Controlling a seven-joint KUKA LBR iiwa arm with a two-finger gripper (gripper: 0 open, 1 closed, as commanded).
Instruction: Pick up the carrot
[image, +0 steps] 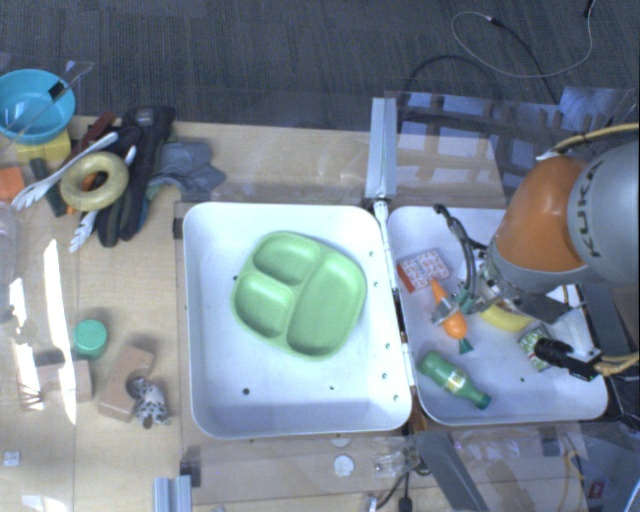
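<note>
At the near edge of the right bin (590, 405) a green bottle (453, 379) lies on its side, slanted. Just beyond it sits an orange ball (455, 325), and touching that from above is the carrot (439, 293), a small orange piece lying on the bin floor. The hand (470, 297) hangs just right of the carrot, low over the bin; whether it is wide or narrow I cannot tell, and nothing shows gripped in it. A yellow banana (503, 319) lies right of the ball, partly under the arm (560, 220), whose orange band covers the bin's far right. A small red-and-white packet (424, 268) lies just behind the carrot.

The left bin (210, 400) holds a green divided plate (299, 292) near its middle.

On the tabletop (130, 330) to the left, near first: a small spotted toy (150, 402), a wooden block (125, 379), a green cap (90, 338). Farther back lie a yellow ring (95, 180), black gloves (135, 180), a grey cloth (190, 165) and a blue bowl (35, 105).
</note>
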